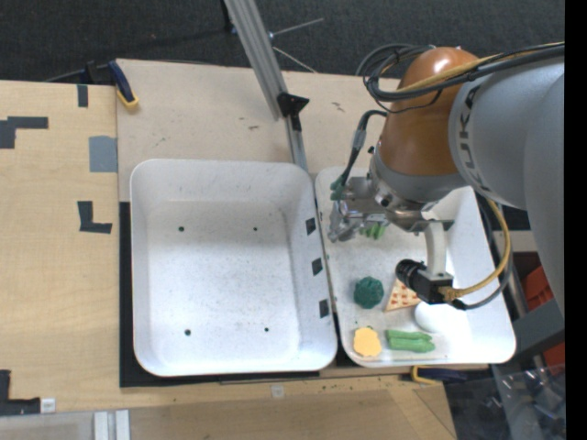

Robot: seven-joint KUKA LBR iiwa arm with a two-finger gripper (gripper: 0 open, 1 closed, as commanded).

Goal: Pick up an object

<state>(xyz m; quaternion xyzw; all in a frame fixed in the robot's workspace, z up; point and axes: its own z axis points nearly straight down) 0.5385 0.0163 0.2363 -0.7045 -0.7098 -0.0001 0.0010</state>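
Far left: pale wooden bench (55,246) with grey tape marks, and a blue-and-yellow clamp (123,84) at the edge of a tan board. Further right, the left bin (220,177), white and shallow, speckled with dark flecks, with four small dark dots on its floor. Above it, a grey metal rail (261,49) slanting down to a black bracket at the seam between the two bins.

Just right of that seam, the right bin (491,333), touching its neighbour along the long side. Above its upper half, the gripper (346,220), metallic, pointing down near the bin's left wall; cannot tell whether the fingers are spread or closed, nor whether anything sits between them. Just beside it on the right, a bright green piece (373,230), partly hidden under the wrist. Over all that, the orange band and the grey arm (514,126), reaching in from the right with black cables looping above.

Lower in the same bin, apart from the gripper: a dark green lump (369,291), a pizza-slice toy (400,296) just right of it, a yellow-orange round piece (367,342) near the front wall, a light green elongated toy (409,340) beside that, and a white rounded object (438,317) above the green one, close to a black fitting with a yellow cable.
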